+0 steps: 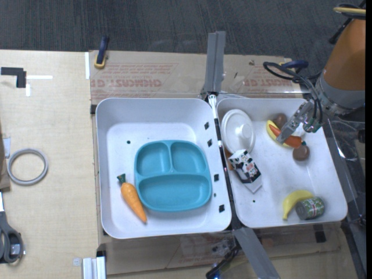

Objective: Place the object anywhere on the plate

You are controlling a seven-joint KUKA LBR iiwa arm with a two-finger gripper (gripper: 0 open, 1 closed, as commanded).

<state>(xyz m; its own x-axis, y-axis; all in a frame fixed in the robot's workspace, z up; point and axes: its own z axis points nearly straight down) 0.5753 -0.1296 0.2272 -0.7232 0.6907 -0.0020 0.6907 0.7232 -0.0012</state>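
carrot point(133, 199) beside plate point(172, 175), tip lower-right

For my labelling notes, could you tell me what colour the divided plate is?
Light blue plate, clearest in the camera view.

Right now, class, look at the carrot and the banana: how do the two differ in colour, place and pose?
The carrot is orange with a green top; the banana is yellow. The carrot lies in the left bin, just beside the blue plate; the banana lies in the right bin, touching a dark round object. The carrot is straight and lies diagonally; the banana is curved. Both lie flat near the front of their bins, off the plate.
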